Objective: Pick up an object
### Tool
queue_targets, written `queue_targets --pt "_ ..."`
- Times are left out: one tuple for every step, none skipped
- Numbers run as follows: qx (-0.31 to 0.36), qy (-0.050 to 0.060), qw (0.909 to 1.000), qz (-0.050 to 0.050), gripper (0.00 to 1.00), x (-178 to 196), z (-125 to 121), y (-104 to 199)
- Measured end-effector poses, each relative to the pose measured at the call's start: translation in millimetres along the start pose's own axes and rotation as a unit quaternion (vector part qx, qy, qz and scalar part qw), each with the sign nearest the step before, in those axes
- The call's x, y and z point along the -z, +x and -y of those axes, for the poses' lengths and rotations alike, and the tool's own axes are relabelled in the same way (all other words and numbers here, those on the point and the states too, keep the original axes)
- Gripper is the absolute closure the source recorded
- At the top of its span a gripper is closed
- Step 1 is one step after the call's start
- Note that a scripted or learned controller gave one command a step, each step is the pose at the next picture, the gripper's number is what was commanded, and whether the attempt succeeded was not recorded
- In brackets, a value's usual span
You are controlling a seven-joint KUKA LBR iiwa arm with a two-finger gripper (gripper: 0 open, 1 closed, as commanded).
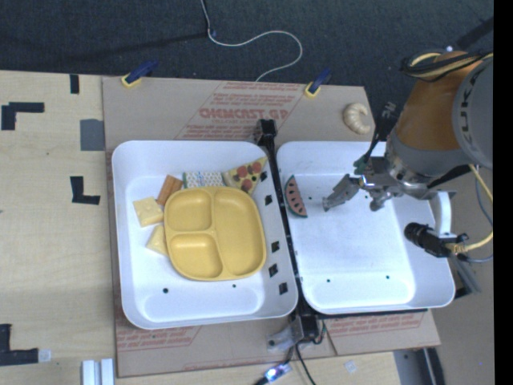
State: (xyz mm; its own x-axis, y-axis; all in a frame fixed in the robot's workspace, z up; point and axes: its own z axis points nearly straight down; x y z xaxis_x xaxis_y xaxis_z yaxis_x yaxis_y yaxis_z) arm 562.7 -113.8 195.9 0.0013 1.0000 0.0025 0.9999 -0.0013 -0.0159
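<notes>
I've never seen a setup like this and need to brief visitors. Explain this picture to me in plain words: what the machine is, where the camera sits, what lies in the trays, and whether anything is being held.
The picture comes from one fixed camera above a bench, looking down at a slant. The grey and orange shape on the right is a robot arm; at its end is a two-finger gripper, spread open over the right bin with nothing between its fingers.

Two shallow white bins sit side by side on a cardboard sheet. The left bin holds a yellow divided plate with toy food pieces around it, such as a pizza slice and crackers. The right bin holds a toy watermelon slice by its left wall, a little to the left of the gripper.

So nothing is held yet.
</notes>
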Motion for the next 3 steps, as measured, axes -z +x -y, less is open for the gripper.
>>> queue_targets --pt "0.002 -0.007 1.0 0.001 0.0 8 -3 0" --pt "0.002 -0.005 1.0 0.001 0.0 -44 5 8" --pt "0.001 -0.004 1.0 0.001 0.0 -103 8 18"
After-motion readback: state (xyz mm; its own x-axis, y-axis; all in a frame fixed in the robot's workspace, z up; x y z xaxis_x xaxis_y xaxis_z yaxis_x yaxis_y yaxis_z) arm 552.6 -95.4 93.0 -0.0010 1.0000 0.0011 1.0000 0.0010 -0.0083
